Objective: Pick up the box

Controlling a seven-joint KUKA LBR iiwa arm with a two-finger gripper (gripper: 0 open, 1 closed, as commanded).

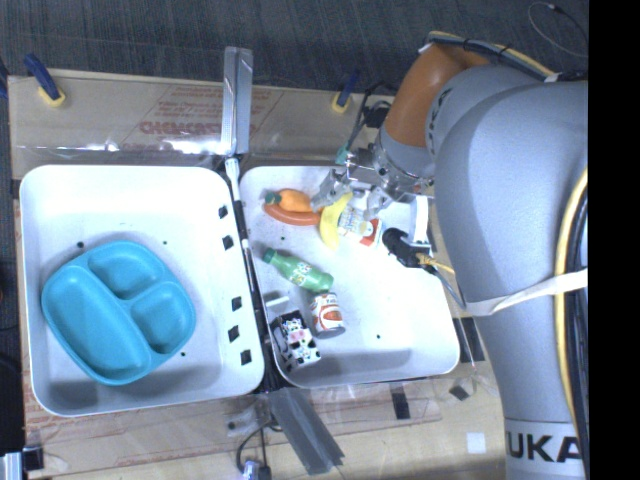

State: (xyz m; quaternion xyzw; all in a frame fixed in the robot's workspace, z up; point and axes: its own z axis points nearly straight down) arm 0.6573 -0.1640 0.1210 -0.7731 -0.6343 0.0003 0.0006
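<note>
The box point(296, 337) is small, black and white with a printed pattern. It lies in the near left corner of the right bin point(400, 353), against the bin's left wall. My gripper point(355, 203) hangs over the far part of that bin, well away from the box. It is directly above a yellow fruit-shaped toy point(331, 224) and a small white and red item point(366, 230). Nothing shows clearly between the gripper's tips.
The right bin also holds an orange carrot-like toy point(288, 206), a green bottle point(298, 269) lying on its side and a red and white can point(328, 314) next to the box. A blue divided plate point(115, 310) sits in the left bin point(60, 193).
</note>
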